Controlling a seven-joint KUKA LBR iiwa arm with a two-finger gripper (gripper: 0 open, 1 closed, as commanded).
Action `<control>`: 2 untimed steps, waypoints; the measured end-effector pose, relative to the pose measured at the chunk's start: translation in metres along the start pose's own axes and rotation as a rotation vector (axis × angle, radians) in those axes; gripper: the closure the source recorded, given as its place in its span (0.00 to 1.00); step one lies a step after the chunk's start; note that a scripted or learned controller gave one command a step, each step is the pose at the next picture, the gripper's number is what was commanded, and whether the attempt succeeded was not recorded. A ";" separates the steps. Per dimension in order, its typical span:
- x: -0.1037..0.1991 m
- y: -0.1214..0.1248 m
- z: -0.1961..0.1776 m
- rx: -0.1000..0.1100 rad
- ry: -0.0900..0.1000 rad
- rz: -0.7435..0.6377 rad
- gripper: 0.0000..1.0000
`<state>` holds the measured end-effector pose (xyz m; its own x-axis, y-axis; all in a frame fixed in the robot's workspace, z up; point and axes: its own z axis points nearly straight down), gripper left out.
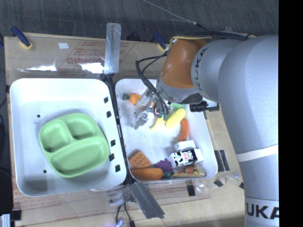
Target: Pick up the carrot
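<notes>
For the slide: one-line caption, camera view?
Grey arm's gripper over right white bin, near small orange carrot; green divided plate left.

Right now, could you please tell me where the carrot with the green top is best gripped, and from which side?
Probably on the orange body of the carrot, just right of its green top, coming straight down. It lies flat near the bin's left wall, which leaves little room for a side approach. Closing across its narrow width looks safest. The tool hangs just beside it.

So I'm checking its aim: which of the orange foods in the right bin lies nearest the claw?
The small carrot with the green top, at the bin's far left corner, just left of the claw. The other orange pieces lie along the near edge.
</notes>
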<state>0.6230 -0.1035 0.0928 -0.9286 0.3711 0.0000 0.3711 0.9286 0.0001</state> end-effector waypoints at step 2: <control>0.029 0.073 -0.102 -0.003 -0.005 0.219 1.00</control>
<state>0.6230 -0.0251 0.1946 -0.8257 0.5641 -0.0045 0.5641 0.8257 0.0034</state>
